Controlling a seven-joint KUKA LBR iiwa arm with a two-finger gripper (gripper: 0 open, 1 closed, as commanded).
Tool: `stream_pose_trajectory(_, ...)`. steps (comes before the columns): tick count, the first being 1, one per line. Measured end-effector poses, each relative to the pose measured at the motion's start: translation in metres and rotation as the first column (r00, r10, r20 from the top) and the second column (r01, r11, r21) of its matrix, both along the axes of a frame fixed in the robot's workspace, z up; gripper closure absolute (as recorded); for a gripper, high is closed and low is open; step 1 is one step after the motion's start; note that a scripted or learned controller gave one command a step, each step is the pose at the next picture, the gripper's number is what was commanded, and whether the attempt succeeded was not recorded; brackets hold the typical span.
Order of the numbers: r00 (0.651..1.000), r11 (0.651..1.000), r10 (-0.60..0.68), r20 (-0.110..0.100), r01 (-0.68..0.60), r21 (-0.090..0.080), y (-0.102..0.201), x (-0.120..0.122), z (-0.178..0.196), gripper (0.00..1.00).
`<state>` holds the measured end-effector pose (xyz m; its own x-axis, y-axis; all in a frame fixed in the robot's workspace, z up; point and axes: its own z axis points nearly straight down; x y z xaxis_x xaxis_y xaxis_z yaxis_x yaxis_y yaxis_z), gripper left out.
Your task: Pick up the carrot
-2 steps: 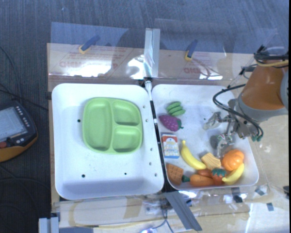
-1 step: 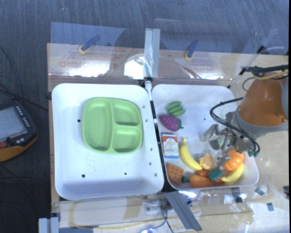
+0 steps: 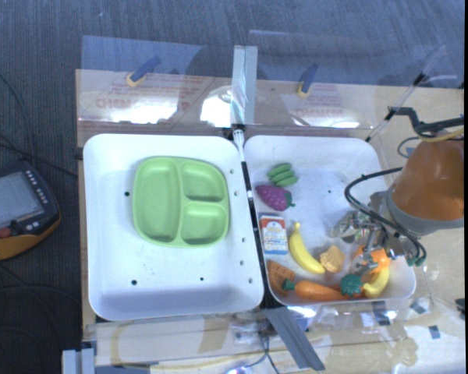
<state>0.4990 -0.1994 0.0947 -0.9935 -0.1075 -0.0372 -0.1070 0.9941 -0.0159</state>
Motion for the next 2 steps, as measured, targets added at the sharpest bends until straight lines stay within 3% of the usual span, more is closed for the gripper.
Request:
stream_pose_trajectory(1, 1.0, 1.0, 0.003, -0.014, -0.003, 0.001, 0.001, -0.002, 0.008, 1.0)
stream_pose_trajectory(2, 0.974, 0.974, 0.226, -0.033, -0.226, 0.011, 0.063, 0.018, 0.083, 1.0)
